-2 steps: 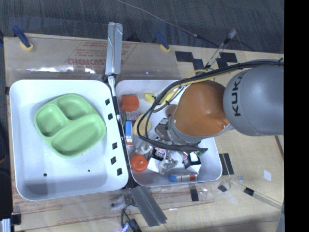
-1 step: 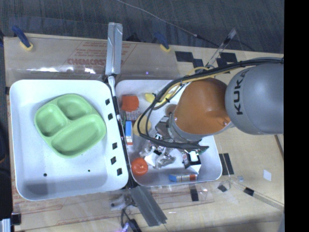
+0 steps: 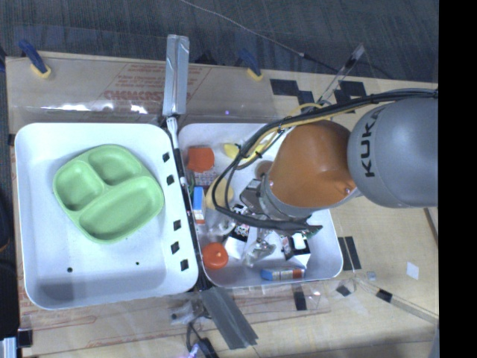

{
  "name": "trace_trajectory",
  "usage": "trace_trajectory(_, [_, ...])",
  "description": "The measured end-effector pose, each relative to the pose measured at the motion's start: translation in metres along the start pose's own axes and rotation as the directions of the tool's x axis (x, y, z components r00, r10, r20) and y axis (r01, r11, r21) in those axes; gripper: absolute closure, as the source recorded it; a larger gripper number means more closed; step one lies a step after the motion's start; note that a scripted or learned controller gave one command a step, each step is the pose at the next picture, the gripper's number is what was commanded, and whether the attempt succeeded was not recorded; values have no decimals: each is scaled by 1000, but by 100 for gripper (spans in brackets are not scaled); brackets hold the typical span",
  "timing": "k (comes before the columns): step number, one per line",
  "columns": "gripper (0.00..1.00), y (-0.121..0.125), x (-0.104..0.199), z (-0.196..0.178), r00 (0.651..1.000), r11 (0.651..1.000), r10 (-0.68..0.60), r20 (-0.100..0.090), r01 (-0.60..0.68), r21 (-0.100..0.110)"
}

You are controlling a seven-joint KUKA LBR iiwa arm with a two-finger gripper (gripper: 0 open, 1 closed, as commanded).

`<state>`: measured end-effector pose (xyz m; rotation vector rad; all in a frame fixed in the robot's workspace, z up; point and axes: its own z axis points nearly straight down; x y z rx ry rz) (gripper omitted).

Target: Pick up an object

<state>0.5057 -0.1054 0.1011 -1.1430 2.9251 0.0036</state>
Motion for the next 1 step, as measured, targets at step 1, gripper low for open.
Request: trace_trajectory(1, [0, -7, -13, 9, 999, 999, 53, 0, -53, 2])
